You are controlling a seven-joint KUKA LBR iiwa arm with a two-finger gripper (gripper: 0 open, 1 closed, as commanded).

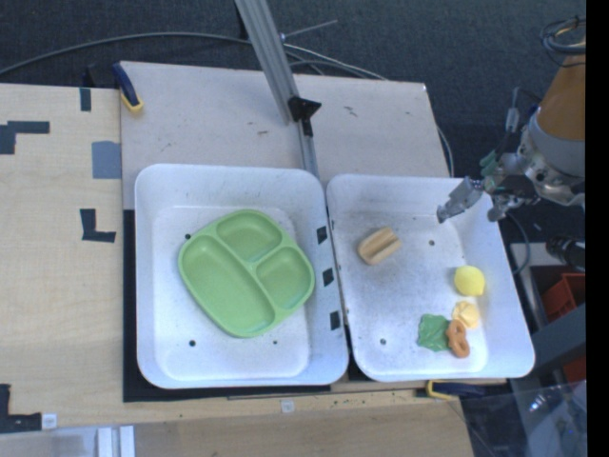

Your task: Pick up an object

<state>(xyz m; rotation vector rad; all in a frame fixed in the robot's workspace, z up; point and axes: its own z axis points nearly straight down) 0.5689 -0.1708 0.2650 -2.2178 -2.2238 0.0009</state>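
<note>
The right bin (404, 298) holds a tan bread roll (379, 246) near its middle. A yellow ball-like fruit (468, 280) lies by the right wall. A green leafy piece (434, 332), a pale yellow piece (466, 313) and an orange ring-shaped piece (459, 340) cluster in the near right corner. My gripper (473, 208) hangs over the bin's far right corner, well right of the roll and above the yellow fruit. Its fingers are spread open with nothing between them.
The left bin (157, 255) holds a green divided plate (247, 270). A slanted metal pole (271, 46) runs down to the gap between the bins at the back. Cables lie behind the bench.
</note>
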